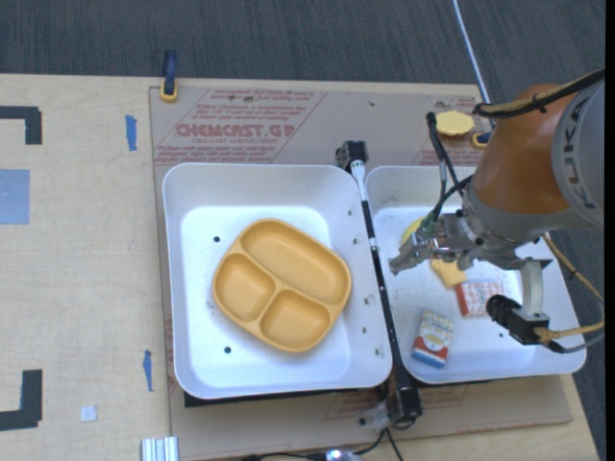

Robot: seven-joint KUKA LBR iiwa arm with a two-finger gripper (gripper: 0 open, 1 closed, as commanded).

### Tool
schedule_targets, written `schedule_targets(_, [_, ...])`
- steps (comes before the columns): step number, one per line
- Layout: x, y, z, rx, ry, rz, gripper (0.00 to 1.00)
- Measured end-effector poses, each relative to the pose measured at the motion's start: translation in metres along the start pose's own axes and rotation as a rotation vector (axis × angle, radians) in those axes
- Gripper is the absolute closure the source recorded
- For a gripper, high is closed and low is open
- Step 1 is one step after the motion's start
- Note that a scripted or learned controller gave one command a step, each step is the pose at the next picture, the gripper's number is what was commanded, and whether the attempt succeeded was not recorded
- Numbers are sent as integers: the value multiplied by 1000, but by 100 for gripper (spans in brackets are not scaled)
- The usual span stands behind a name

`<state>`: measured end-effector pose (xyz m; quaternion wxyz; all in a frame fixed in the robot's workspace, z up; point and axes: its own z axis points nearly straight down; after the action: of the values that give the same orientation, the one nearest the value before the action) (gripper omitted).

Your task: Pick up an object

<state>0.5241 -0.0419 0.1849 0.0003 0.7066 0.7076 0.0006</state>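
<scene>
Presently the arm, grey with an orange band, enters from the right of the frame and reaches down into the right bin. Its jaws sit low at the left part of that bin, close to the divider between the two bins. The metal fingers appear slightly parted; whether anything lies between them cannot be told, as the view there is cluttered.

Right bin contents: a yellow object lies just beside the wrist, partly covered by it. A small red-and-white packet lies just right of the yellow object, near the bin's centre. A small carton with blue, white and orange print lies toward the lower left of the bin, apart from the jaws. A bit of yellow-green shows at the upper edge of the wrist; its identity is unclear.

Left bin: it holds a yellow three-compartment plate, lying flat at centre, compartments up.

Both bins rest on a brown board on the light wooden desk. Blue tape marks show on the desk in the left part of the frame.
</scene>
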Motion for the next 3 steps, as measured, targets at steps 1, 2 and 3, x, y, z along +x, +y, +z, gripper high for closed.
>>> schedule_targets(1, [-16, -45, -12, 3, 0, 2, 100])
schedule_targets(2, [52, -42, -20, -3, 0, 0, 100])
schedule_targets(3, [51, -40, -31, -7, 0, 0, 100])
